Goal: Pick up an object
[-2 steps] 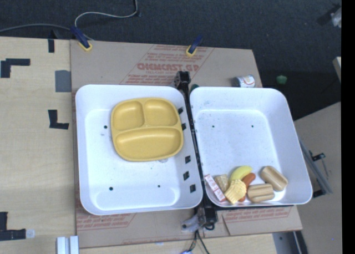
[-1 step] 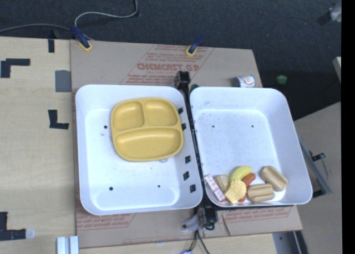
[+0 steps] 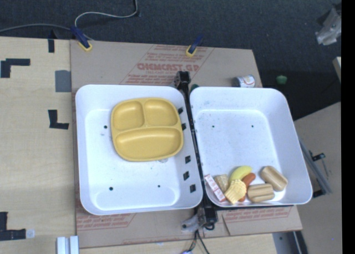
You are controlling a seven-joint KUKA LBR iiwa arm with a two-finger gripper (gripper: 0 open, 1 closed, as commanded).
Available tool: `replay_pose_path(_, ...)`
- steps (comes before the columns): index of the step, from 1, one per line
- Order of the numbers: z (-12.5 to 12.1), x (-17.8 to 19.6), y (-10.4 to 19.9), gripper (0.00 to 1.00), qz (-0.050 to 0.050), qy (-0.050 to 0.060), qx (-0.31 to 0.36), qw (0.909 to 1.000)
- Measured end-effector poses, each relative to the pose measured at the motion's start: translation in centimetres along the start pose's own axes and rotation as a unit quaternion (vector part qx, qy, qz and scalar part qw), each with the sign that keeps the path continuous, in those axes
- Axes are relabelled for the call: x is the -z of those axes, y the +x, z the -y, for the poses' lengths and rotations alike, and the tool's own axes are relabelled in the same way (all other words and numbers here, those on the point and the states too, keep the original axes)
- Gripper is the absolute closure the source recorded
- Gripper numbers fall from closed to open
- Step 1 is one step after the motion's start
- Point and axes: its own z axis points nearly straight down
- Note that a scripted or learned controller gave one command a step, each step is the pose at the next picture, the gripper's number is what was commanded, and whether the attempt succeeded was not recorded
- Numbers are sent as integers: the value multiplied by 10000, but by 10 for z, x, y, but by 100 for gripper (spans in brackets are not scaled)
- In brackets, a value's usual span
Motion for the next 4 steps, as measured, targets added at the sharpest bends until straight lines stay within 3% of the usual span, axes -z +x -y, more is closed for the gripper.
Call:
replay_pose_path(1,-14,67,1,100,6,-15,6,10000)
replay_pose_path(2,-14,15,0,100,1,-1,0,10000)
replay_pose_path(3,-14,67,1,100,8,-18,6,10000)
replay_pose_path(4,-13,16,0,100,3,2,-2,10000)
